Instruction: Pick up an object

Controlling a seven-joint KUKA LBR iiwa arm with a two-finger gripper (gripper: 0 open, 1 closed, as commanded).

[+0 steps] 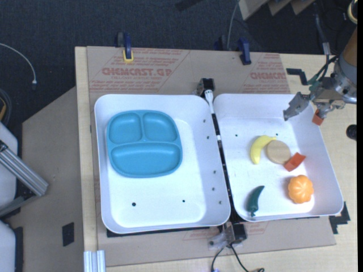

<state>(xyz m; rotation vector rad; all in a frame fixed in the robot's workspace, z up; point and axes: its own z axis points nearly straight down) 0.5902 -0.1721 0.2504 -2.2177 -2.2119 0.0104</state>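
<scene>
Curving yellow banana [259, 148] touching flat tan disc [278, 152], glossy white bin [241, 109].

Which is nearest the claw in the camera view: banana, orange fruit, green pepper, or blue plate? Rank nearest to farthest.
From the claw, at the right bin's upper right:
1. Banana, middle of the right bin.
2. Orange fruit, lower right of that bin.
3. Green pepper, at its lower left.
4. Blue plate, in the left bin.
</scene>
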